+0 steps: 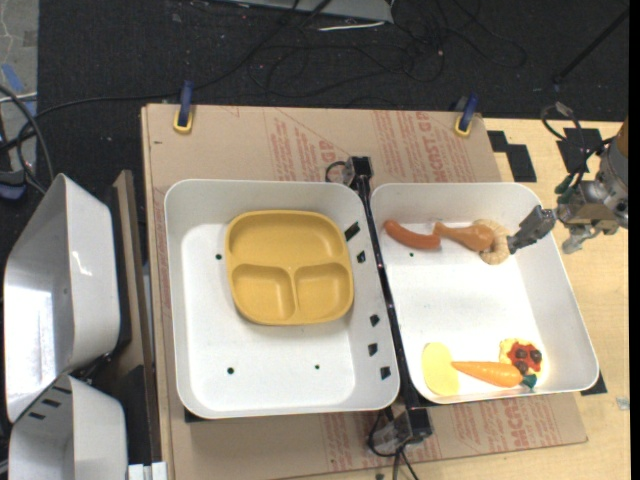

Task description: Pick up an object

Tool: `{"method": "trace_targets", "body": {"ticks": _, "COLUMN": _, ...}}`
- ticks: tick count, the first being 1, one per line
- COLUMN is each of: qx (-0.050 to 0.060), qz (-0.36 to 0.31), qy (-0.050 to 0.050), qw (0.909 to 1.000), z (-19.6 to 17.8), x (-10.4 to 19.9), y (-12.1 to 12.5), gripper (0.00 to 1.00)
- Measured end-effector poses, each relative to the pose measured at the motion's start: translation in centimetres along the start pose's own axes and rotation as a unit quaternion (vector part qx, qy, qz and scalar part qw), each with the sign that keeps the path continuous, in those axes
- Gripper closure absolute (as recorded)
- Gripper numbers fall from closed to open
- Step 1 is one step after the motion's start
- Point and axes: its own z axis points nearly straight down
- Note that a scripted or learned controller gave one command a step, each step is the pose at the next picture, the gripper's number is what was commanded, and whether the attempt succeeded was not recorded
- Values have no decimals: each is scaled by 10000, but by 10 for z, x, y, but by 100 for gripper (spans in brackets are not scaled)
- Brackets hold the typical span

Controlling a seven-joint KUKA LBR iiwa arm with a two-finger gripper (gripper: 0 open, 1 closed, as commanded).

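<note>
The hand [548, 226] hovered at the right bin's [470, 303] upper right rim, fingers spread wide, holding nothing. A sausage [412, 236] lay nearby inside that bin.

Two white bins sit side by side: the left bin [190, 368] has a few small black marks on its floor, and the right bin [560, 298] is plain white. In the left bin lies a mustard-yellow divided plate [290, 266]. At the upper part of the right bin are an orange-red sausage [410, 235] and a tan, light-brown piece [478, 237]. At its lower part lie a pale yellow round piece [437, 366], an orange carrot [487, 372] with a green tip, and a small yellow item with red and black spots [523, 355]. The worktop [300, 143] is tan cardboard with faded red printing, held by yellow and blue clamps [183, 108]. The surround at the top of the frame is black.
</note>
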Motion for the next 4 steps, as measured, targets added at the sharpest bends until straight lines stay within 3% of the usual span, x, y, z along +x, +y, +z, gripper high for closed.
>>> {"method": "trace_targets", "body": {"ticks": 1, "qx": -58, "qz": -17, "qy": -14, "qw": 10000, "z": -6, "x": 1, "y": 2, "gripper": 0}}
{"method": "trace_targets", "body": {"ticks": 4, "qx": -33, "qz": -13, "qy": -4, "qw": 10000, "z": 156, "x": -1, "y": 15, "gripper": 0}}
